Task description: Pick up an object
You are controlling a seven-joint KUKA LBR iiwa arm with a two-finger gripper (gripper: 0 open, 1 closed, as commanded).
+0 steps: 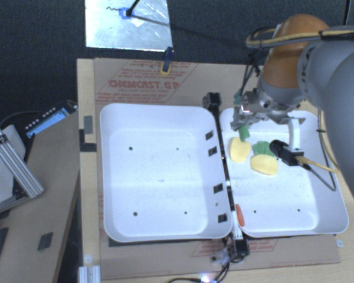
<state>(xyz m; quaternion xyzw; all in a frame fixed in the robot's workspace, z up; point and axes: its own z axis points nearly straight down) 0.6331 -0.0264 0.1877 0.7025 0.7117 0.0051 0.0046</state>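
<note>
Camera view, looking down at a slant. The desk point(88, 175) carries a cardboard sheet point(141, 81) printed in red, on which two shallow white bins sit side by side, joined along a dark strip of clips. The left bin point(159, 170) lies toward 9 o'clock of the sheet's centre; the right bin point(289, 205) lies toward 3 o'clock. The grey arm point(336, 81), with its orange band point(289, 52), enters from 2 o'clock and reaches over the far part of the right bin. The gripper point(243, 122) hangs above that bin's 11 o'clock corner; how far it is parted cannot be told, and nothing is clearly seen in its grasp. Just below it stands a small green object point(243, 133), touching a pale yellow object point(239, 151) at its 6 o'clock. A second yellow object point(264, 165) lies at 4 o'clock of the first, with a green piece point(261, 148) just beside it. A small orange item point(240, 215) lies at the bin's 7 o'clock edge.
</note>
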